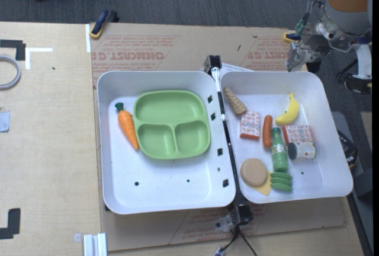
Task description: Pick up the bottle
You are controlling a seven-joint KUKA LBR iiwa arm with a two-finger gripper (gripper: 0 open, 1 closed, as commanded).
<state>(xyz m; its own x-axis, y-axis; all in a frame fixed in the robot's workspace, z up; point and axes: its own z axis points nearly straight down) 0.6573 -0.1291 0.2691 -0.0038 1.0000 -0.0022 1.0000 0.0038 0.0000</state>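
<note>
The bottle [279, 151] is green with a pale label and lies flat in the right bin [334, 186], toward its near half. Its long axis runs roughly away from the camera, cap end at the far end and base toward the near rim. It touches or nearly touches a sausage [267, 131] just to the left of its neck, a small can [302, 150] just to its right, and green pea pods [282, 181] at its base. A round cookie [254, 172] lies near the bottle's base on the left.

The gripper [299, 59] hangs beyond the far rim of the right bin, over the cardboard [142, 47], well apart from the bottle. From the gripper, the bottle lies toward the camera and slightly left, across the banana [288, 111] and a red-and-white packet [300, 133]. I cannot tell how wide the gripper stands; nothing is seen held in it. My guess is that the coming move calls for travel over the rim and down, with the pincer closing across the bottle's narrow width, and the neighbours either side leave little room.

The cardboard carries red print, upside down from this view and too small to read with confidence. The bottle label and packet print are unreadable.
</note>
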